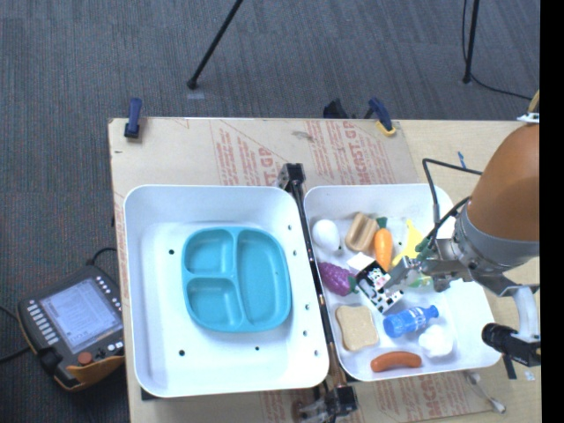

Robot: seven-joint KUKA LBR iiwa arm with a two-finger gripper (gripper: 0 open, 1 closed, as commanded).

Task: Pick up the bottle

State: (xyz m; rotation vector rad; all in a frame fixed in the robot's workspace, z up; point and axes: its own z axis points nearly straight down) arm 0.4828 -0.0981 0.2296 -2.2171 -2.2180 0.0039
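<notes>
The bottle (pixel 409 321) is small, blue and clear, and lies on its side in the front part of the right bin (pixel 458 203). It rests between a slice of toast (pixel 356 327) and a white lump (pixel 435 340). My gripper (pixel 381 286) reaches in from the right and hovers low over the bin's middle, just above and left of the bottle. Nothing is seen held in it. The grey arm with its orange band (pixel 509 203) covers the bin's right side.
The right bin also holds a white egg (pixel 325 233), a bread roll (pixel 359 232), a carrot (pixel 383 247), a yellow piece (pixel 411 241), a purple eggplant (pixel 335 278) and a sausage (pixel 396 360). The left bin (pixel 150 227) holds a teal divided plate (pixel 236 278).
</notes>
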